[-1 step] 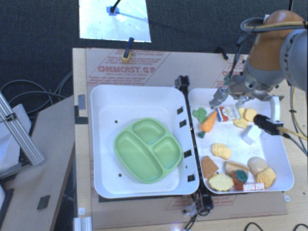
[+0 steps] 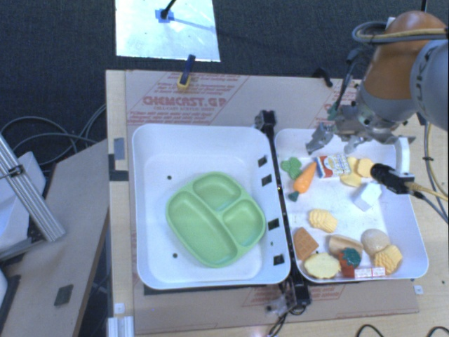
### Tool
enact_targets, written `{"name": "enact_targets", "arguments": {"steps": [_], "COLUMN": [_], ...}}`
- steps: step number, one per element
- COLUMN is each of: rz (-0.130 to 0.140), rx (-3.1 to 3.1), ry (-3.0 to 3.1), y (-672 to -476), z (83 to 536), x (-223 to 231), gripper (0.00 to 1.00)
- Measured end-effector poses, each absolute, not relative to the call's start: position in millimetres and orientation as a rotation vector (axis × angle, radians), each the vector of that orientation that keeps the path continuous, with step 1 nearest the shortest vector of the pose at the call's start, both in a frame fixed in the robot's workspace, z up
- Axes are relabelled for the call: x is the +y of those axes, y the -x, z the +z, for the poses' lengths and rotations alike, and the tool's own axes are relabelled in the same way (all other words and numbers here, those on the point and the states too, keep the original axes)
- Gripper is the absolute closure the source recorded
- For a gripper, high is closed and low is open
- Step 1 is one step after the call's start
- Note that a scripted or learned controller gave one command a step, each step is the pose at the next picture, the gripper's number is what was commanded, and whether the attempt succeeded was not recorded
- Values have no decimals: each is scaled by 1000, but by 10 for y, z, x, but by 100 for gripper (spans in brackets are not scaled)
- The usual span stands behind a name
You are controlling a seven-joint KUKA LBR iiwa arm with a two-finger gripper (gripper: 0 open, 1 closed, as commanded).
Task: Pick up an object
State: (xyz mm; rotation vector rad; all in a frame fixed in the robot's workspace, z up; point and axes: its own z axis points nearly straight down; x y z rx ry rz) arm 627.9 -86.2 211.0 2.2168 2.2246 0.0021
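My gripper (image 2: 334,143) hangs over the far edge of the right bin (image 2: 410,223), fingers spread open with nothing between them. Just below it lie a red and white box (image 2: 331,166), an orange carrot (image 2: 305,177) and a green toy vegetable (image 2: 290,166). Yellow pieces (image 2: 358,168) sit to the right of the box. Nearer the front are a ridged yellow piece (image 2: 323,220), a brown cracker (image 2: 304,243), a beige potato (image 2: 375,240), a corn cob (image 2: 388,258), a yellow slice (image 2: 321,265) and a red and teal item (image 2: 349,257). A white block (image 2: 365,196) rests mid-right.
The left bin (image 2: 154,160) holds a green divided plate (image 2: 215,218). A black divider (image 2: 275,188) runs between the bins. The grey arm with its orange band (image 2: 403,55) reaches in from the upper right. A black and white fixture (image 2: 393,174) sticks out at the bin's right rim.
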Motion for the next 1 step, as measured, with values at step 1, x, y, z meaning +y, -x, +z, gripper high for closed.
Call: {"name": "enact_targets", "arguments": {"steps": [1], "rz": [-1], "rx": [2224], "ry": [-2221], "y": [-6290], "z": [1700], "x": [-872], "gripper": [0]}}
